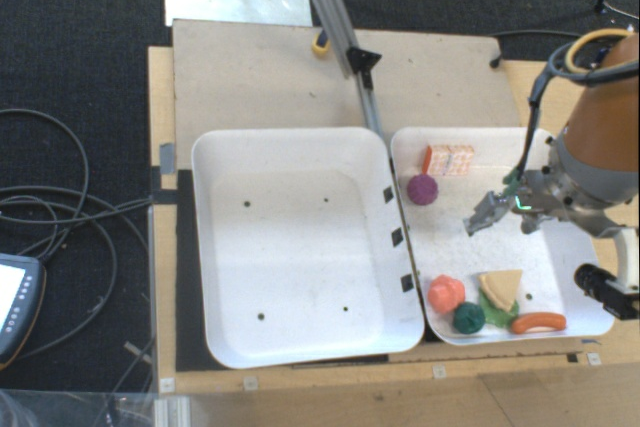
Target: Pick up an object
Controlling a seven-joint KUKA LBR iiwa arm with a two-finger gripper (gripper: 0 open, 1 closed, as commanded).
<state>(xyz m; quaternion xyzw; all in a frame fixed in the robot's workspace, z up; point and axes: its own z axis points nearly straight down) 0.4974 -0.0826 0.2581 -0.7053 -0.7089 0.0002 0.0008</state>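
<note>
My gripper (487, 213) hovers over the middle of the right bin (570, 245), reaching in from the right below the arm's orange band. I see nothing held in it. A purple ball (422, 189) lies just to its upper left, and an orange-pink block (447, 159) sits beyond that near the bin's far wall. At the bin's front lie an orange-red ball (446, 293), a dark green ball (468, 318), a yellow wedge (502, 287) on a green piece (497, 307), and a red sausage shape (538, 322).
The left bin (215, 215) stands beside the right one, sharing a divider edge with black clips (397, 237). A grey pole (330, 0) slants across the back of the bench. Cables (60, 205) lie on the floor at the left.
</note>
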